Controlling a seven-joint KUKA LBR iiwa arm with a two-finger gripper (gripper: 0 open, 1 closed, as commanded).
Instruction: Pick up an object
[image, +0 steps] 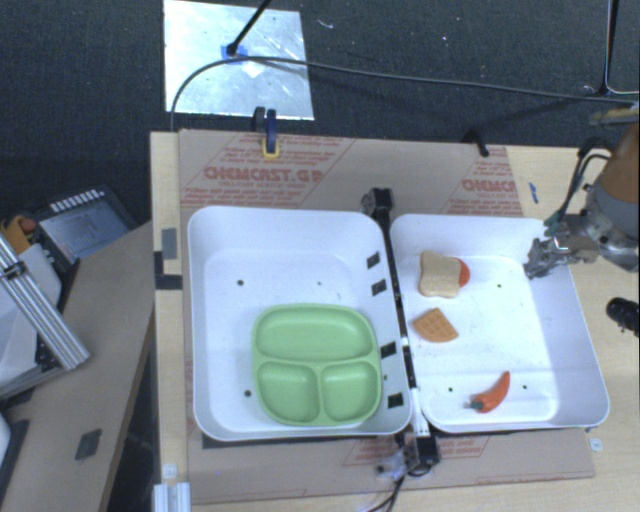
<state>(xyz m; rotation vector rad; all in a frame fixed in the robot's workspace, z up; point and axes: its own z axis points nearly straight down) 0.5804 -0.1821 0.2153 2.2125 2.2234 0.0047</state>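
Arm at the right edge, food pieces lying free in the right bin.

The tool (541, 256) hung over the upper right rim of the right bin (560, 330); its opening could not be told. Centre-right lay a pale bread slice (438, 274), a waffled orange cracker (435, 325) and a curved orange pepper (492, 391). A glossy green divided tray (315, 362) sat in the left bin (225, 260).

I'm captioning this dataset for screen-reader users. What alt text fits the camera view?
Two shallow white bins sit side by side: the left bin holds a green divided tray, the right bin a piece of bread, a waffle-like cracker and a red chili pepper. The robot's claw hovers at the right bin's upper right edge.
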